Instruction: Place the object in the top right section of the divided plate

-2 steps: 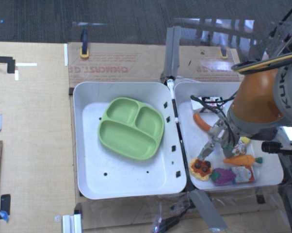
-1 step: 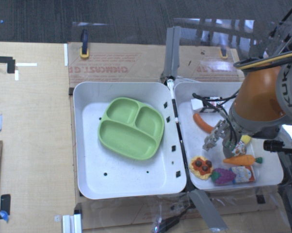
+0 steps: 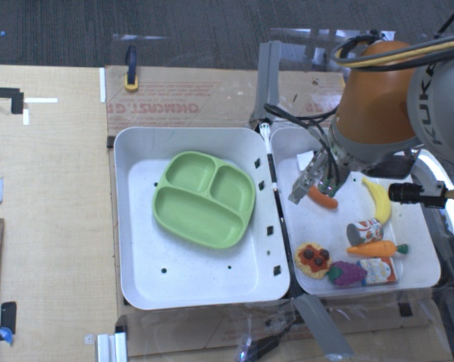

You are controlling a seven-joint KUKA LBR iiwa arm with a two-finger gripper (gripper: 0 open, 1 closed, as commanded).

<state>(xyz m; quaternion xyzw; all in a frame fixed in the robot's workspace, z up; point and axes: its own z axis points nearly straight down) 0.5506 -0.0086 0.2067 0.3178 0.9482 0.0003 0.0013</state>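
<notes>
A light green divided plate [image 3: 204,199] lies in the left bin [image 3: 136,270], turned slightly. It has two small sections along its far side and one long section along its near side, and nothing lies in any of them. My gripper [image 3: 315,187] hangs low over the upper left part of the right bin [image 3: 427,266]. A small orange-red sausage-like piece [image 3: 323,197] lies right at its tip. The wrist blocks the view of whether the piece is gripped or just resting on the bin floor.
The right bin also holds a banana [image 3: 378,200], a small can [image 3: 363,231], a carrot [image 3: 374,249], a round tart with berries [image 3: 312,257], purple grapes [image 3: 346,274] and a small packet [image 3: 379,271]. The two bins meet at a raised wall [image 3: 276,202].
</notes>
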